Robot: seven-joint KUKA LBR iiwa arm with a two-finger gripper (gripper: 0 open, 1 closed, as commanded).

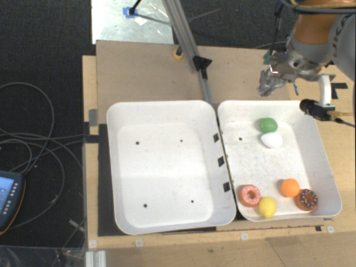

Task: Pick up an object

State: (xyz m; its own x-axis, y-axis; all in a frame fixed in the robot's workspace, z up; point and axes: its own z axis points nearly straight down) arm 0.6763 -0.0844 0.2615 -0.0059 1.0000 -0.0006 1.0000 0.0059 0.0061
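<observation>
No readable text, labels or numbers anywhere.

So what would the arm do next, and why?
Probably swing toward us and lower over the green ball. The gripper hangs above the bench beyond the right bin, and that ball lies nearest it, touching the white one.

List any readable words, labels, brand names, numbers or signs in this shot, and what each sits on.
No text here can be read.
Handheld pendant with a blue screen at the left edge: screen content too blurred to read.
Black tags on the divide between the two shallow white bins: no legible marks.
Blue tape patch on the grey floor sheet: plain, no writing.
Two-finger gripper: no legible label.
</observation>
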